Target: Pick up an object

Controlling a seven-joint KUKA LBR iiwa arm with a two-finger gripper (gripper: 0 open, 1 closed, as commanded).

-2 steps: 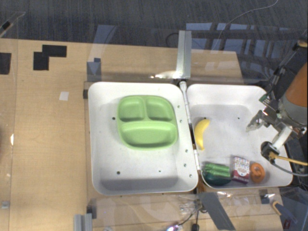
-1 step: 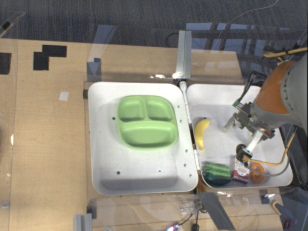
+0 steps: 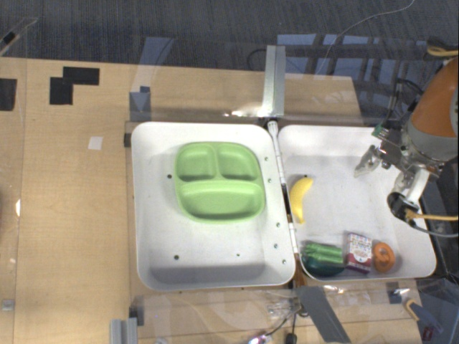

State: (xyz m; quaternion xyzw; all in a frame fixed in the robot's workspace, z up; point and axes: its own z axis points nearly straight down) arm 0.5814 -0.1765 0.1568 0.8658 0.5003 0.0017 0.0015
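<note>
- Gripper (image 3: 387, 165): sits at the right edge of the right bin (image 3: 337, 143), above its upper right part; the orange-banded arm comes in from the right behind it; one pale finger (image 3: 367, 160) juts left over the bin floor, another part hangs lower toward the right wall; you cannot tell from this slant how wide the jaws stand, and nothing shows between them.
- Nearest thing: the banana (image 3: 300, 198), lying roughly lengthwise near the bin's left wall, well apart from the gripper with bare white floor between.
- Lower edge of the same bin holds a row: green bottle (image 3: 323, 255) on its side at the left, a small printed carton (image 3: 359, 250) just beside it, then an orange round object (image 3: 384, 256) at the right; these three look touching or nearly so.
- Left bin (image 3: 154, 264) carries a green divided plate (image 3: 218, 180), sitting in its middle; far from the gripper.
- Step in hand, as I judge it: approach; no target reached, nothing lifted.
- Next move, for you to weigh: the banana stands alone and gives clear room for the fingers either side; close across its narrow width, so turn the wrist to suit; the bottom row is crowded, so a descent there risks nudging a neighbour or pinching two things at once; the wall nearby also limits clearance.
</note>
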